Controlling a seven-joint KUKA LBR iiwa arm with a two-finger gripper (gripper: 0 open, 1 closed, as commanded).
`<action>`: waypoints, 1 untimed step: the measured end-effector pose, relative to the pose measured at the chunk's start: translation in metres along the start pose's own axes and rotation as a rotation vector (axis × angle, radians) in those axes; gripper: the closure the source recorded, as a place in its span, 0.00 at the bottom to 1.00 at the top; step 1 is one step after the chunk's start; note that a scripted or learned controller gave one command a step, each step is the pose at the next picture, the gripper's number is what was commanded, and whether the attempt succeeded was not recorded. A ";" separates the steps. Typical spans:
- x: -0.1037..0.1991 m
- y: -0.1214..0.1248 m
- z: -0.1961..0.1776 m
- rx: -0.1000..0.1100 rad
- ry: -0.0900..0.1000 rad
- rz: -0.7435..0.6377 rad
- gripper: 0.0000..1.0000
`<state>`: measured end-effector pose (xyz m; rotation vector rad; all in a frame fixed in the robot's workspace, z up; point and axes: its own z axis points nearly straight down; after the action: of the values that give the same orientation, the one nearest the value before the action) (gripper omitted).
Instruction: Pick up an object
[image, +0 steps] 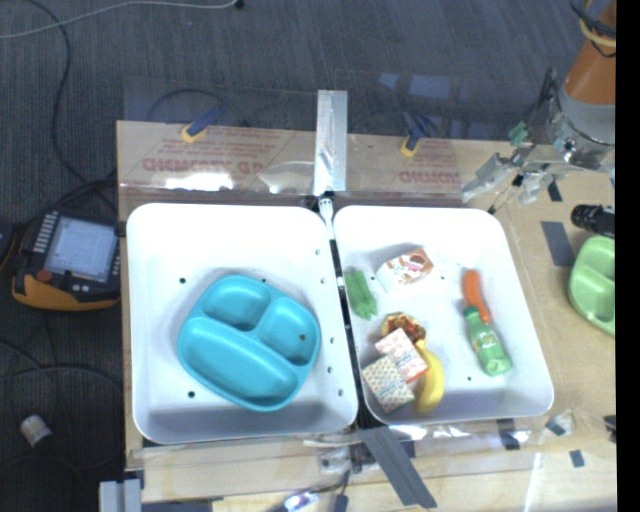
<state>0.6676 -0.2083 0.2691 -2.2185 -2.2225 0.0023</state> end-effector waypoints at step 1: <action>-0.015 -0.058 0.137 -0.001 0.000 -0.390 0.00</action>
<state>0.6094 -0.2236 0.1322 -1.7463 -2.6102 0.0015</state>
